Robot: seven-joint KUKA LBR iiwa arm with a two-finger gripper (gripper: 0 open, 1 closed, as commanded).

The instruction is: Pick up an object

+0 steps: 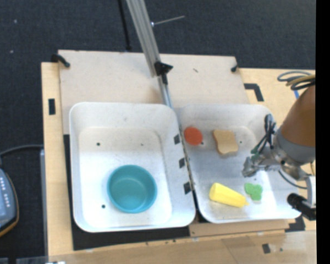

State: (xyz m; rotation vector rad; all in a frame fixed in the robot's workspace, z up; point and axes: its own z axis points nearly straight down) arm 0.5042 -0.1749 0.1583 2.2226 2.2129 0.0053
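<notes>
Two white bins are sitting side by side on the surface (52, 147). Far to the claw's left, a teal bowl (132, 188) is resting in the left bin (88, 120). Nearer, in the right bin (209, 120), an orange ball (193, 136) and a tan sponge (226, 142) are lying up and left of the claw. A yellow block (227, 195) is lying below and left, a green piece (254, 191) just below. The claw (251, 168) is hovering over the right bin; whether it is apart or together cannot be told.

Two bins (77, 147) (five objects (227, 196))
</notes>
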